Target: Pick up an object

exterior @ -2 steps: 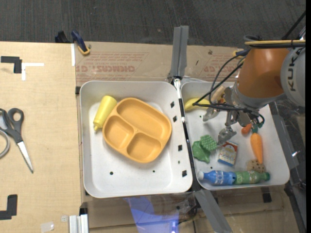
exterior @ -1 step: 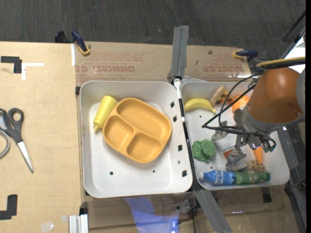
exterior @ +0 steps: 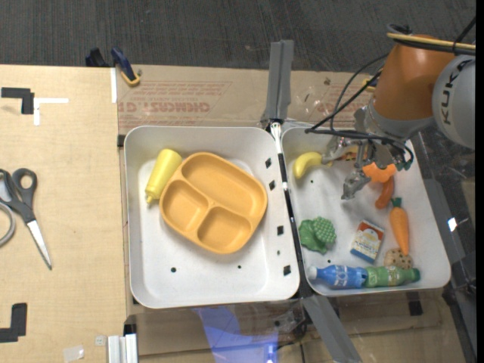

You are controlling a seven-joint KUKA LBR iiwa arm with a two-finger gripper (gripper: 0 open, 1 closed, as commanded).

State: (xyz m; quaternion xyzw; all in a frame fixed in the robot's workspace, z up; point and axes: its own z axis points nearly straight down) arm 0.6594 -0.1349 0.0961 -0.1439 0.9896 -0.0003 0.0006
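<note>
I am looking down on what reads as a robotics lab or test cell, not a home. A grey industrial arm [exterior: 446, 89] with an orange band reaches in from the right, cables looping off its wrist. Two shallow white bins [exterior: 136, 225] sit side by side on a plain plywood bench [exterior: 60, 203], with a sheet of printed cardboard [exterior: 197, 100] laid behind them. Scissors [exterior: 26, 210] and black tape marks [exterior: 19, 97] lie on the bench. Toy food and a plastic tray [exterior: 212, 200] fill the bins. The floor is dark carpet [exterior: 189, 13].
</note>
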